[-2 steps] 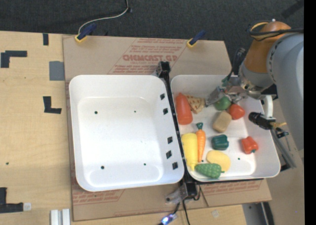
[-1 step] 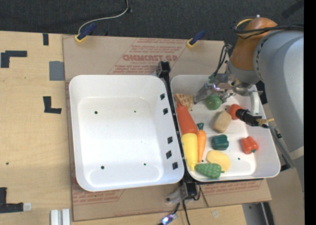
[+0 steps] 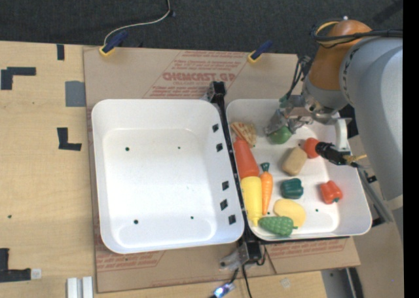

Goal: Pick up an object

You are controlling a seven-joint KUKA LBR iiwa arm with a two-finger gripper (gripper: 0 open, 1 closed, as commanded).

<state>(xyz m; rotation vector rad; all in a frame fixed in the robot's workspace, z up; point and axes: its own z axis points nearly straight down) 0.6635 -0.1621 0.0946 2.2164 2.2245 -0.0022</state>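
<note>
One end effector [image 3: 283, 122] above green toy [image 3: 280, 135]

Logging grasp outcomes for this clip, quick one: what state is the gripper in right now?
Gripper: low in the right bin, right over a green toy; open or closed cannot be told.

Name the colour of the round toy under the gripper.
Green toy, beneath the gripper, in the camera view.

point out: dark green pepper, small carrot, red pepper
dark green pepper [image 3: 292, 188], camera view, on its top face
small carrot [image 3: 266, 190], camera view, mid-body
red pepper [image 3: 330, 192], camera view, centre of body
</note>
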